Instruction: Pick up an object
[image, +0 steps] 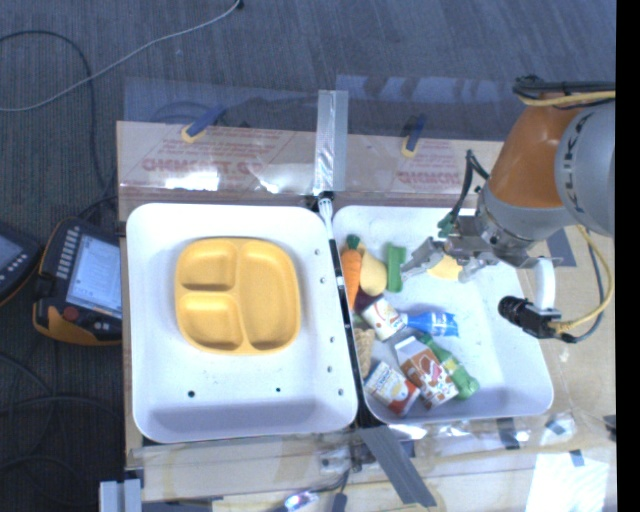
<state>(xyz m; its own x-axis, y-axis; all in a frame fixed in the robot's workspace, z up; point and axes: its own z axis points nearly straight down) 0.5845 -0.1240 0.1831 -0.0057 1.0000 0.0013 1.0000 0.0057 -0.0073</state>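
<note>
The hand (447, 256) hangs over the far part of the right bin (520, 385); whether it is wide or narrow I cannot tell. The objects crowd the bin's left side: a carrot (351, 268), a green piece (396, 266), a blue-capped bottle (432, 323) and small cartons (420, 375), many touching. A descent here could land between items, nudge neighbours, or close on nothing. The yellow tray (238, 295) sits alone in the left bin (160, 400).
</note>
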